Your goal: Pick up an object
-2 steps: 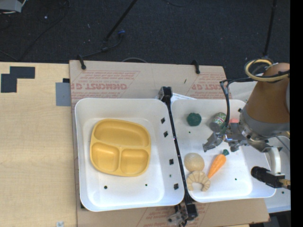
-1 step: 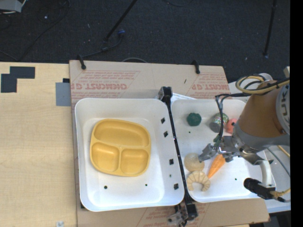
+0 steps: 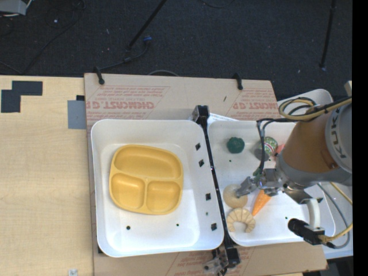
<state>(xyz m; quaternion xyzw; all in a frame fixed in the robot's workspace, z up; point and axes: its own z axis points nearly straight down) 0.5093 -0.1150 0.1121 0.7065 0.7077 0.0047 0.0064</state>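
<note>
Reaching cleanly means dropping straight over one piece, I'd say. Nearest in the right bin (image 3: 270, 239) lies a croissant (image 3: 241, 219), then a round bun (image 3: 234, 196) and an orange carrot (image 3: 261, 201). The gripper (image 3: 253, 184) hovers just above these; I cannot tell how it stands. Farther off sit a green ball (image 3: 235, 145) and, in the left bin (image 3: 103, 171), a yellow tray (image 3: 146, 179).

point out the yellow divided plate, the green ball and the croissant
yellow plastic divided plate (image 3: 146, 179), camera view, ridge where its three compartments meet
dark green round ball (image 3: 235, 145), camera view, middle of its top
tan curved croissant (image 3: 241, 219), camera view, middle of its arc
</note>
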